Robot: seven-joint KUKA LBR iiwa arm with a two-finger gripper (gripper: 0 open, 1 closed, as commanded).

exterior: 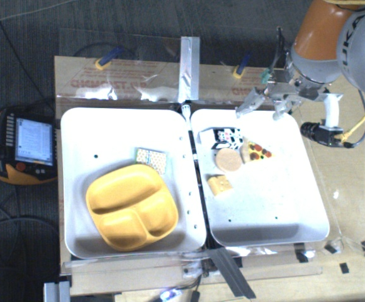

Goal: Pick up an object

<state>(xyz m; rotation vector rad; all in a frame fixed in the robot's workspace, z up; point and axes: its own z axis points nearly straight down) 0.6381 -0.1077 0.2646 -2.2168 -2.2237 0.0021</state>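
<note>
stage: pick not begun – nothing lifted | gripper (263, 106): upper right of frame, fingers spread, holding nothing, over right bin (296, 200) far rim | round tan piece (228, 161): centre-right, among small items – descent and grasp left

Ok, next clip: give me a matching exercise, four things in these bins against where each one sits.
Things:
1. yellow divided tray
2. patterned card
3. cheese wedge
4. gripper

Places:
A. over the right bin's far edge
B. left bin, front, taking up most of the floor
C. right bin, just in front of the round tan disc
D. left bin, at the tray's far edge

Pairs: 1-B, 2-D, 3-C, 4-A
</note>
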